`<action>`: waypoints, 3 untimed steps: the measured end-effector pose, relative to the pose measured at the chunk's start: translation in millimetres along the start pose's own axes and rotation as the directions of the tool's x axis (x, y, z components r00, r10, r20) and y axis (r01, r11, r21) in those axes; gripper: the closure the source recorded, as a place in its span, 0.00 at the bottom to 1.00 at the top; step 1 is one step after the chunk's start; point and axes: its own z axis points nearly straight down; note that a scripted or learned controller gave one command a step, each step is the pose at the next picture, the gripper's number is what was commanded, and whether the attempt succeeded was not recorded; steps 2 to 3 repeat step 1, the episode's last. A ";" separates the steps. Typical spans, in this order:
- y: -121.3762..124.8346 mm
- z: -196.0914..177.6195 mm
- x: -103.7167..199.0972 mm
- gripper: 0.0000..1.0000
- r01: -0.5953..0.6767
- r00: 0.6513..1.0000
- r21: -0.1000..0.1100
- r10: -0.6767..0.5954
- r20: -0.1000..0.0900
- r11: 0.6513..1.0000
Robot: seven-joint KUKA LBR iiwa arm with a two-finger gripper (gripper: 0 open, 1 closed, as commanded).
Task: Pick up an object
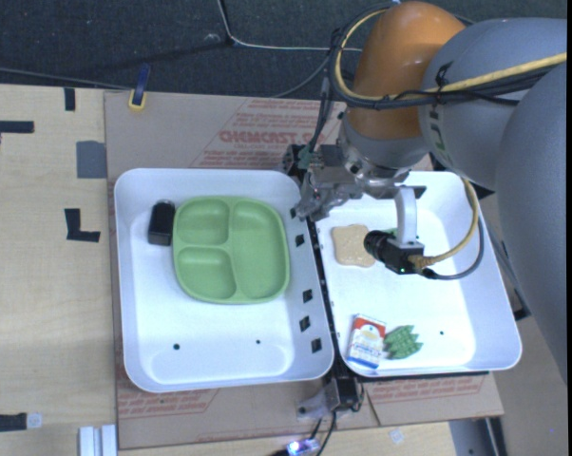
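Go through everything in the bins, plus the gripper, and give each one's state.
green divided plate, flat and right way up in the left bin.
black block, in the left bin beside the plate's left edge.
tan toast-like piece, flat in the right bin, near the gripper.
red and white packet, flat near the right bin's front.
green leafy piece, lying right of the packet.
gripper, low where the bins meet.
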 end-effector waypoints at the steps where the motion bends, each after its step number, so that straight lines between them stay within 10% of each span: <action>1: 23.0 20.5 42.6 1.00 -0.002 1.000 0.000 0.002 0.001 1.000; 3: 23.0 20.5 42.6 1.00 -0.002 1.000 0.000 0.002 0.001 1.000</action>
